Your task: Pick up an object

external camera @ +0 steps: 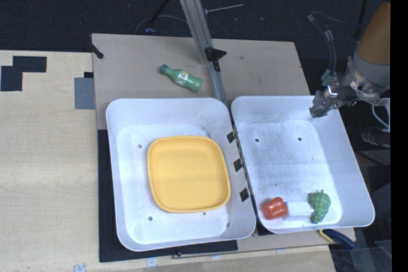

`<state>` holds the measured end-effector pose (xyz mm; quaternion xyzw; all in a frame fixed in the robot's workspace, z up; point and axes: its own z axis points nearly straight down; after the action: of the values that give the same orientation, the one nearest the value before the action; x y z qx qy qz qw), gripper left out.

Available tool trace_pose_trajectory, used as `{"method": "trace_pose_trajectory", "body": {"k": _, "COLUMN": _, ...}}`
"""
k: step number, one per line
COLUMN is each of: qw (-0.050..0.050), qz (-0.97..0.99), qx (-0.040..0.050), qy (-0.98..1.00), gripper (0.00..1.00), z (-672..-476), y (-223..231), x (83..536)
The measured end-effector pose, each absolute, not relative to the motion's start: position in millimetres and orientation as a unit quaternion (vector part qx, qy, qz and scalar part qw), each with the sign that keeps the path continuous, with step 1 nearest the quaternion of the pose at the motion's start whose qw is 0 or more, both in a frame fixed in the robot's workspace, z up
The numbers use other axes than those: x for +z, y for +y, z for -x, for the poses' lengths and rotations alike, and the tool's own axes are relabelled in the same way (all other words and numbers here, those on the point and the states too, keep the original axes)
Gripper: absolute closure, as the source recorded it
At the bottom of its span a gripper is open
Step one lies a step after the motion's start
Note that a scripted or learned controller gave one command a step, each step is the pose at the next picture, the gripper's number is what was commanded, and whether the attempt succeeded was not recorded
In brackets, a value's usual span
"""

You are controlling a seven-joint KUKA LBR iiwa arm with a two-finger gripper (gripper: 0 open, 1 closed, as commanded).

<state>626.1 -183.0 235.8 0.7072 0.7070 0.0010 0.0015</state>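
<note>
We see the tool (pixel 320 104) at the far right corner of the right bin (pixel 357 165), just over its rim, hanging from the grey arm (pixel 370 73) with its orange band. It is small and dark here, so we cannot tell how it stands or whether it has hold of anything. Well apart from it, at the near edge of that bin, lie a red pepper (pixel 275 207) and a green broccoli-like toy (pixel 319 205). The left bin (pixel 124 156) holds 1 yellow plate (pixel 189 173). Beyond the 2 bins, a green bottle (pixel 182 78) lies on the worktop (pixel 261 67); its pale label is too small to read.
</note>
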Motion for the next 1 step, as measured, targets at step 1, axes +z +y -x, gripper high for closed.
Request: {"method": "trace_pose_trajectory", "body": {"k": 1, "qw": 0.0, "qz": -0.708, "qx": 0.0002, "qy": 0.707, "gripper": 1.0, "z": -626.0, "y": -184.1, "x": 249.7}}
